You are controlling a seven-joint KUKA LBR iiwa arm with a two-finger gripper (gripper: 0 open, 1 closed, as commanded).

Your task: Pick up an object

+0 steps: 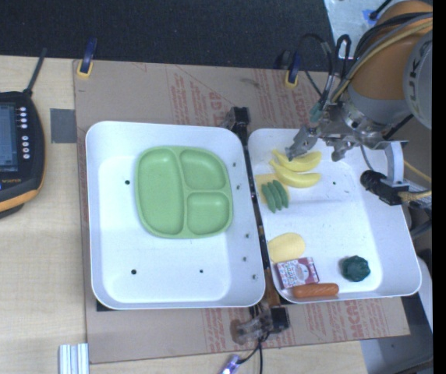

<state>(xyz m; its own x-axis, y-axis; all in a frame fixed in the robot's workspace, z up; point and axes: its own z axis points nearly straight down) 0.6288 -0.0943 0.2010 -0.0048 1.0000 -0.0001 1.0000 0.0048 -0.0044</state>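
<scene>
Taking the right bin [394,232] as the landmark: along its near edge lie a sausage [315,291], a red-and-white packet [296,272] and a dark green ball [355,268]. Just beyond the packet sits a pale yellow potato-like lump [286,247]. Farther back a green pickle [274,194] lies beside the bananas [296,171]. The gripper [316,140] hangs over the bananas at the far end; how wide it stands I cannot tell. Left of this bin, a green divided plate [182,191] rests in the other bin [114,263].

1. Divided plate [182,191]: pale green.
2. Two bins [114,271]: white.
3. Bananas [296,171]: yellow.
4. Ridged vegetable [274,194]: dark green.
5. Sausage [315,291]: orange-red.
6. Packet [296,272]: red and white.
7. Round lump [355,268]: dark teal.
</scene>
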